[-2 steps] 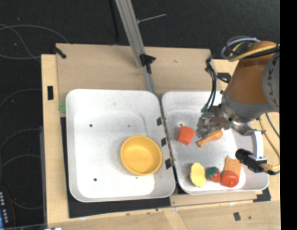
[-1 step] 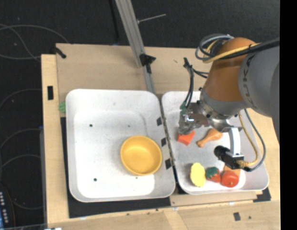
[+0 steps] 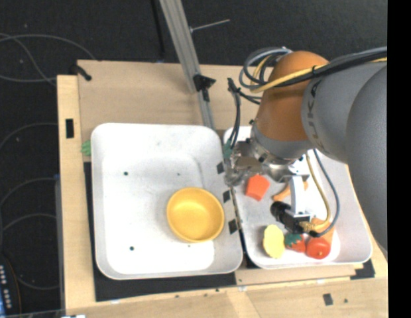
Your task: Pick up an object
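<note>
- Camera view: the grey arm with its orange band reaches in from the right of the frame over the right bin.
- Its hand sits low at that bin's left side, just above an orange block; whether it is open or closed cannot be told.
- A yellow piece and a red tomato-like piece lie at the right bin's lower edge.
- A yellow bowl rests in the left bin, lower centre of the frame.
- Both bins sit on the tabletop.

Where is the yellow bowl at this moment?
The yellow bowl sits in the left white bin, near its lower right corner, beside the wall that divides it from the right bin.
</note>
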Controlling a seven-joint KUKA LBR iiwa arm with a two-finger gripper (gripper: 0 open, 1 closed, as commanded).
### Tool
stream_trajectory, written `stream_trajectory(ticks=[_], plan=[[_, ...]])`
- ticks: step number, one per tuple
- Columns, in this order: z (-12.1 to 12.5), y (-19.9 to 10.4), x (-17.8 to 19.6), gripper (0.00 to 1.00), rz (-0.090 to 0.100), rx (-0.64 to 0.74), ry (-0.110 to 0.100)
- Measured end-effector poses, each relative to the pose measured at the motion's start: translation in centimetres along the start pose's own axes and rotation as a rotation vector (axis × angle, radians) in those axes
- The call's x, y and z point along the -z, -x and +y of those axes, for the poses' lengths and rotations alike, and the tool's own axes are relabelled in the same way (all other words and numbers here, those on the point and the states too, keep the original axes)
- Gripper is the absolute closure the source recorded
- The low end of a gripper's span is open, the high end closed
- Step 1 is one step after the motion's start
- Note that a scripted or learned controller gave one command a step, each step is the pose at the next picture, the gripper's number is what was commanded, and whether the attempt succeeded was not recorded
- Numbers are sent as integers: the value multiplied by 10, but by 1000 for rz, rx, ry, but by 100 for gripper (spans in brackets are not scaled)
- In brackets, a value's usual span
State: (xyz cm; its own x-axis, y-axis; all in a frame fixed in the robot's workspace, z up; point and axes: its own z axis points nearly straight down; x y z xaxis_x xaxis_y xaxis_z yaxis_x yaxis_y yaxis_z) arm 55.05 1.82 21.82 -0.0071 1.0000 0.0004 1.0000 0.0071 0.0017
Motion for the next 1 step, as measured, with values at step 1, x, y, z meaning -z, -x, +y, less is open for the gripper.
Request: stream_trajectory(ticks=[1], plan=[[10, -40, 12, 100, 0, -3, -2]])
